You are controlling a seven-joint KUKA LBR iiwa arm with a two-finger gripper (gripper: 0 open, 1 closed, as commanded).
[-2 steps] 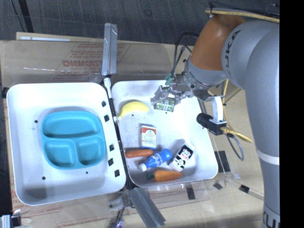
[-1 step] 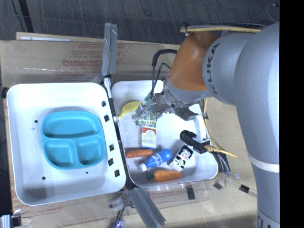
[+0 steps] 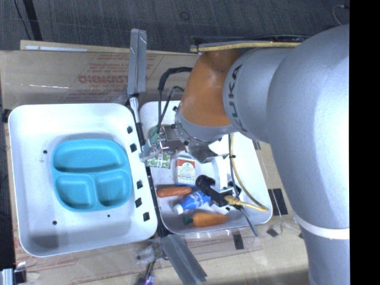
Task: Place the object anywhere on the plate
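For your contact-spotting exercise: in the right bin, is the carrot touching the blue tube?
Apart. The camera view shows a thin strip of white bin floor between the carrot and the blue tube, which lies just above it.

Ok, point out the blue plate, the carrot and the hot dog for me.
blue plate (image 3: 89, 158): camera view, floor of its large top compartment.
carrot (image 3: 208, 219): camera view, middle of its orange body.
hot dog (image 3: 174, 191): camera view, middle of its length.

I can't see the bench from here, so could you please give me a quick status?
Gripper low at right bin's left edge, grip unclear. Blue plate in left bin, bare. Hot dog, carrot in right bin.
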